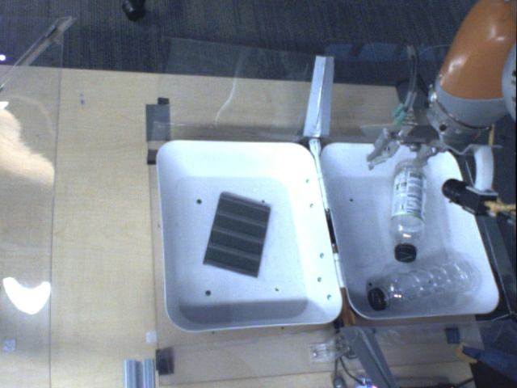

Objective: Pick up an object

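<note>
The end effector (401, 145) hangs over the back of the right bin (355, 293), its two thin metal fingers splayed apart and released, with nothing between them. Just beside it and a little nearer the camera lies a clear labelled bottle (408, 204) with a black cap, its long axis running front to back; its far end sits close under the fingers, though whether they touch it cannot be told. A second clear bottle (420, 283) lies crosswise near the bin's front wall, its dark cap toward the left, close to the first bottle's cap. The left bin (174, 241) holds a dark ribbed slab (237, 234), well apart from the arm. The labelled bottle looks like the sensible target. To grasp it well, the fingers probably need to shift toward the bottle's middle and turn so they straddle its narrow width, then descend until they flank the body before closing. Clear, round plastic is likely to roll or slip, so a centred, square approach matters.
</note>
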Motion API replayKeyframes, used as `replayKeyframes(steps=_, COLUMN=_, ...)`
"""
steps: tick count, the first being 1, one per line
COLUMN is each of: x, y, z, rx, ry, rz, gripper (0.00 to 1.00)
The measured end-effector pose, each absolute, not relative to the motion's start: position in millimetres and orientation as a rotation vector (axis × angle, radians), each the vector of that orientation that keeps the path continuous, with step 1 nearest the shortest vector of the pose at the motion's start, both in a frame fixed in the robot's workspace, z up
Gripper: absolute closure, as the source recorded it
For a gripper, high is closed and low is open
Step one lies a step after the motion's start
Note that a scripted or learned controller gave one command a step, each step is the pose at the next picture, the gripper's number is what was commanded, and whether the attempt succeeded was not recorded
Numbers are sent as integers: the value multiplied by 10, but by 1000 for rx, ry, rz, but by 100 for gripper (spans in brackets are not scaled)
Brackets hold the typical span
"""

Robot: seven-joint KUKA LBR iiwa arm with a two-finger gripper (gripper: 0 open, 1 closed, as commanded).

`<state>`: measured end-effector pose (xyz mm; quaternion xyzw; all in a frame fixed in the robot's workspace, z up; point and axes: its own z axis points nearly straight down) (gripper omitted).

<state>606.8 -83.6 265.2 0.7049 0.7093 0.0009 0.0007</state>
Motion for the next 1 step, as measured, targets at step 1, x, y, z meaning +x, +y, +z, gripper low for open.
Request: replayKeyframes(steps=1, x=6331, y=-1505, z=2187, rx=2170, ry=2266, rz=3, gripper=0)
